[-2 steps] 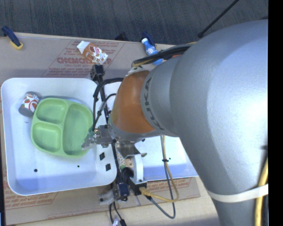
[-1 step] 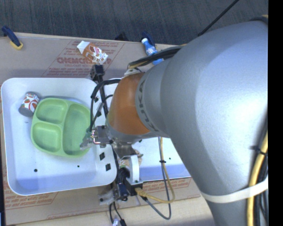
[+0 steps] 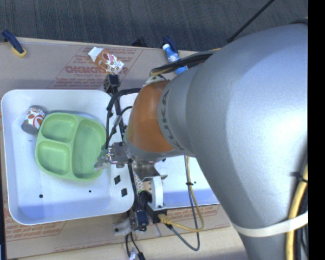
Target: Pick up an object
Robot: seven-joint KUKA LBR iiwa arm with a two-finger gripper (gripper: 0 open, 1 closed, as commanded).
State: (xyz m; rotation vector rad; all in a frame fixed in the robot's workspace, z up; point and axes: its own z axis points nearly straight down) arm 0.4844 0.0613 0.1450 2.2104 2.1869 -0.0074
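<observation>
Grey arm point(image 3: 249, 129) looming closest, orange band point(image 3: 146, 121) above wrist, blocking most of right bin point(image 3: 200, 196). Green divided plate point(image 3: 70, 144) in left bin point(image 3: 16, 161); small red-white object point(image 3: 33, 118) touching its upper-left edge. Hand point(image 3: 109, 157) at plate's right rim; grip state impossible to tell. Wrapper point(image 3: 105, 60) on cardboard tabletop point(image 3: 59, 72).

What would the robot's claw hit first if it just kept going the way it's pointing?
Probably the green plate. The gripper sits at the plate's right edge in the left bin, pointing down. Depth is hard to judge from above, so it could meet the bin's floor beside the plate instead.
</observation>
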